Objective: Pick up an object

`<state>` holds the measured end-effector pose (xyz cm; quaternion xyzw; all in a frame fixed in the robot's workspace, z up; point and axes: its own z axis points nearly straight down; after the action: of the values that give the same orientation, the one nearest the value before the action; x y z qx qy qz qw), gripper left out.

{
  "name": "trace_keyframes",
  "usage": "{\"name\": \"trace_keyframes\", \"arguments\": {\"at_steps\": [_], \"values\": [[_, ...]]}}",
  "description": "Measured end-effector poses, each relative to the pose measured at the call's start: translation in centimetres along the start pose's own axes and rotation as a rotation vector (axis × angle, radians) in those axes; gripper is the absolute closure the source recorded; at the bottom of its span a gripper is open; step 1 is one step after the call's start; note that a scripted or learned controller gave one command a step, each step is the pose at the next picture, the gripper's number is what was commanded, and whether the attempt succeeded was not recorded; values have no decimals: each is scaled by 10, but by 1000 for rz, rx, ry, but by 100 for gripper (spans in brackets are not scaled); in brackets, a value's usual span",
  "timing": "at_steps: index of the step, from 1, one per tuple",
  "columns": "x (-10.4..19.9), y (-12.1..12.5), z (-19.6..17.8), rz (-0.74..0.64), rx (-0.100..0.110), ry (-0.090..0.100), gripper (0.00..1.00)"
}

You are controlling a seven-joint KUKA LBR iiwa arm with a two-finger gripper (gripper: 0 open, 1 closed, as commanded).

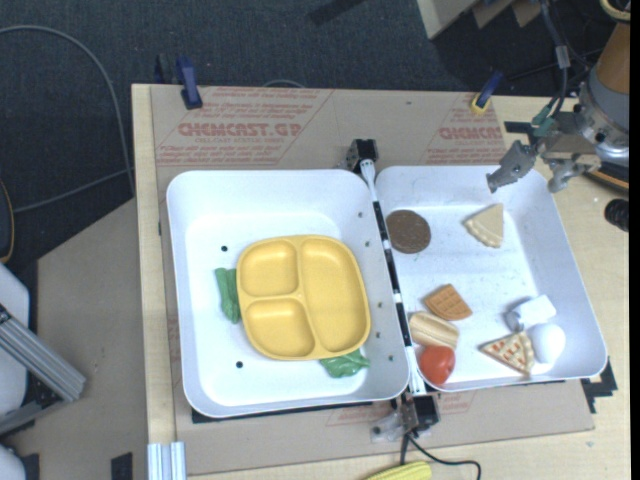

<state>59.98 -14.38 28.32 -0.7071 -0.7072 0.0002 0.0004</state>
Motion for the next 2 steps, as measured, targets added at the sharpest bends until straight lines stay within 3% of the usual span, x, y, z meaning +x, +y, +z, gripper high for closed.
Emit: {"name": "trace_keyframes", "arguments": {"at_steps": [1, 2], "values": [[28, -38, 111, 1, 1, 1, 0], [42, -69, 184, 1, 2, 1, 0]]}}
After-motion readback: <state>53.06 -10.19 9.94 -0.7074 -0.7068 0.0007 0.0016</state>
